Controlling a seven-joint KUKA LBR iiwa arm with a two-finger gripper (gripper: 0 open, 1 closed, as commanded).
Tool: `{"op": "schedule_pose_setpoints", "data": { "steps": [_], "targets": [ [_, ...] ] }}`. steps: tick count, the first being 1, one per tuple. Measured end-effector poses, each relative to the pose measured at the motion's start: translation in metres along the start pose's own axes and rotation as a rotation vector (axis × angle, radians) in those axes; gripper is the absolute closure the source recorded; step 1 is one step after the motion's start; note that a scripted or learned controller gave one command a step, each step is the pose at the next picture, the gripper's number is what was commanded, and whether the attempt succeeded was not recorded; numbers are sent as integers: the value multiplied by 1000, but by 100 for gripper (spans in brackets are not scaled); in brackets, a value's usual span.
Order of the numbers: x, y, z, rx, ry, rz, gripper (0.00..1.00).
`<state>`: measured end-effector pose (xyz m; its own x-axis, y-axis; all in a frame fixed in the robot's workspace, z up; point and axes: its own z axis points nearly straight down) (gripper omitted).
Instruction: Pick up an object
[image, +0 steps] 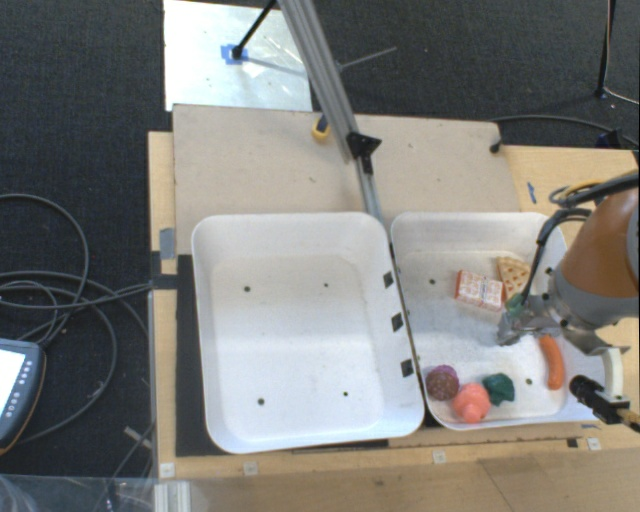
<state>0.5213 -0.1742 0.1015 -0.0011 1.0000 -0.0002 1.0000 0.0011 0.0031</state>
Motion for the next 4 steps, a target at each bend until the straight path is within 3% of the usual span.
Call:
{"op": "schedule_pose_setpoints", "data": {
  "steps": [1,3,4],
  "targets": [
    [7,4,-61,-4,-2,-5,100],
    [5,6,-149,-4,-2,-5,100],
    [64,8,-139,2,3,-9,100]
  ]
}}
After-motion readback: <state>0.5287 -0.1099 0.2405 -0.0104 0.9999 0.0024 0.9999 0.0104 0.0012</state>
